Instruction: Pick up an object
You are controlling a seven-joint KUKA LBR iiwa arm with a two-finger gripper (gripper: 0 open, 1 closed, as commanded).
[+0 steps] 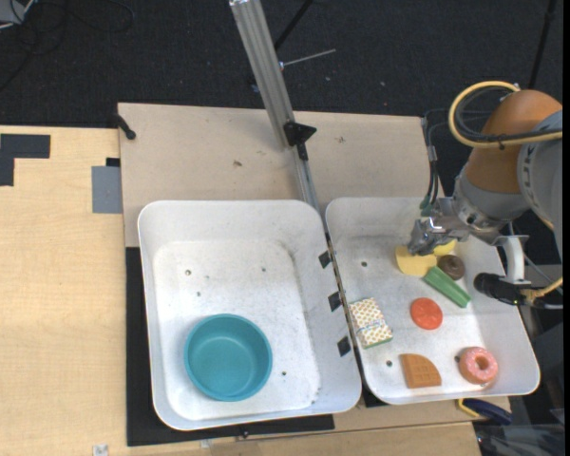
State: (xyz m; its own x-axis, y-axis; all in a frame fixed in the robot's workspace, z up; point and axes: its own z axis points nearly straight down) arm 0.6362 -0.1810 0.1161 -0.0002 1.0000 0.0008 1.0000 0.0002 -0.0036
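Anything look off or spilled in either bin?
Nothing stands out. The teal bowl sits upright in the left bin. The right bin holds scattered toy food lying flat and inside the rim. The gripper is down at the yellow piece.

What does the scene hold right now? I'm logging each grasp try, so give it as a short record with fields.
left bin: teal bowl near the front
right bin: yellow piece, green block, red disc, patterned block, orange wedge, pink doughnut
gripper: down over the yellow piece at the back of the right bin
grasp: cannot tell
arm: reaching in from the right
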